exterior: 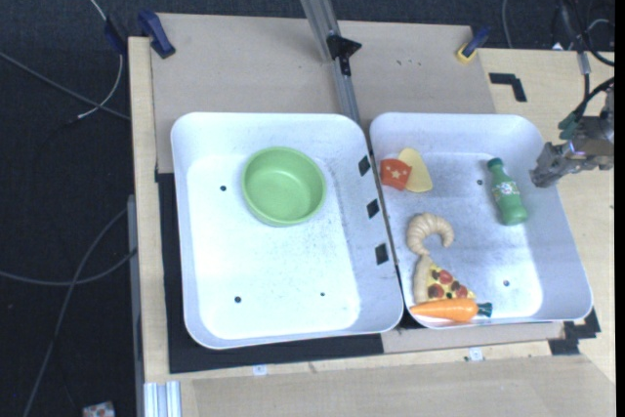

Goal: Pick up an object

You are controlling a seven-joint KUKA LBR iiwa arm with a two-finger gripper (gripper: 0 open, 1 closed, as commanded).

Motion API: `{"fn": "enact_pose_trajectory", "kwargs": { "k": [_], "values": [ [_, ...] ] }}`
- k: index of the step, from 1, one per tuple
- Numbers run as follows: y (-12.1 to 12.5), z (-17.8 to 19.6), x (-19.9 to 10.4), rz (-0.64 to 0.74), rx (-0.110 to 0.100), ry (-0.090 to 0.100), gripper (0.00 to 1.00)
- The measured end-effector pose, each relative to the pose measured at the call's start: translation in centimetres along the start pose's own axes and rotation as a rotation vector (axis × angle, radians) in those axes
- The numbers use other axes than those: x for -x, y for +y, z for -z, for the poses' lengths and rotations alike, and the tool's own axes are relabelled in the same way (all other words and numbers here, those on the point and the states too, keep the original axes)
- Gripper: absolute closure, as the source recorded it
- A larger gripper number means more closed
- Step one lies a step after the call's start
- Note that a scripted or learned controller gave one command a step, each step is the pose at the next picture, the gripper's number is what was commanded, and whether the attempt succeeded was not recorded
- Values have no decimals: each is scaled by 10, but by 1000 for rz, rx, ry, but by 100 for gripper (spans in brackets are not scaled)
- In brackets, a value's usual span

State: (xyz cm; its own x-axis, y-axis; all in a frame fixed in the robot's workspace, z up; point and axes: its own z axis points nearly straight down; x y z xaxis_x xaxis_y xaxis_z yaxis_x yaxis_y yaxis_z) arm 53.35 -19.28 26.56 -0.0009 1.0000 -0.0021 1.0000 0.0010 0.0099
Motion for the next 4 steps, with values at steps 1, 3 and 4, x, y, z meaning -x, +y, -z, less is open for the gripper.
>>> {"fn": "enact_pose_trajectory", "kwargs": {
  "k": [1, 3, 4],
  "values": [
    [-1, -3, -43, 4, -16, 8, 100],
    [-20, -15, -146, 4, -23, 10, 100],
    [-25, -12, -192, 5, -24, 10, 100]
  ]
}}
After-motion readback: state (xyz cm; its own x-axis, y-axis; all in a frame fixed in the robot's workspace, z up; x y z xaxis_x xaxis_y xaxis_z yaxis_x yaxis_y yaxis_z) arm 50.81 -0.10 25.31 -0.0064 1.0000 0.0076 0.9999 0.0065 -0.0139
